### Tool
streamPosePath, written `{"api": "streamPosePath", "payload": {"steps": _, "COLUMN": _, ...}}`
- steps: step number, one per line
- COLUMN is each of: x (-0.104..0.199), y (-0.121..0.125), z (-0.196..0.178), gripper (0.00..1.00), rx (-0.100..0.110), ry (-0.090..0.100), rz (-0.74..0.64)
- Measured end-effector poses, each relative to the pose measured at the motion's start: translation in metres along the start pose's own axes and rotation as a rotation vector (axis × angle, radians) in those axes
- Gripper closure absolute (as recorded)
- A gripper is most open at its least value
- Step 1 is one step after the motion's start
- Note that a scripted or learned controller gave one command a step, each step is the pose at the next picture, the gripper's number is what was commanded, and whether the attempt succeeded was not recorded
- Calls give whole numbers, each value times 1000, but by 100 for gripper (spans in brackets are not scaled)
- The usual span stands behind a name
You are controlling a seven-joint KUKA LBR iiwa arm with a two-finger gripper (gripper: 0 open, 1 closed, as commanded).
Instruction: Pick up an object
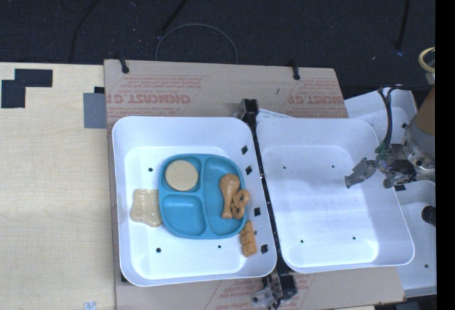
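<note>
Camera view: we take the blue tray (186,220) as our landmark, sitting in the left bin (135,141). On it we see a round tan disc (181,175) in the upper left compartment and a tan drumstick-like piece (229,193) with a pretzel shape (242,202) in the right compartment. A pale bread-like slab (146,207) lies just left of the tray, touching its edge; a small tan lump (247,239) sits just off its lower right corner. The pincer (366,172) hangs well right of the tray, over the right bin's (355,259) far side, holding nothing; we cannot tell its finger state. We judge this as approach stage, nothing picked yet. Next move calls for travel left across the divider, then descent on one target, likely the loose slab or lump.
</note>
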State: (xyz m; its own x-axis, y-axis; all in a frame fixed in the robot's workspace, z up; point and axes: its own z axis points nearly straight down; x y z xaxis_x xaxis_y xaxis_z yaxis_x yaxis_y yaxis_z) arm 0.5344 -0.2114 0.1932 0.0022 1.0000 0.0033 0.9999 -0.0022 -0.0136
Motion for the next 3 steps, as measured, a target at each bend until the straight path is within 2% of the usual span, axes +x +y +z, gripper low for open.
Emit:
{"api": "streamPosePath", "payload": {"steps": 1, "x": 0, "y": 3, "z": -6, "gripper": 0, "rx": -12, "ry": -3, "rz": -2}}
{"api": "streamPosePath", "payload": {"steps": 2, "x": 4, "y": 0, "z": 38, "gripper": 0, "rx": -7, "ry": -1, "rz": -3}}
{"api": "streamPosePath", "payload": {"steps": 3, "x": 6, "y": 3, "z": 102, "gripper": 0, "rx": -5, "ry": 0, "rz": -2}}
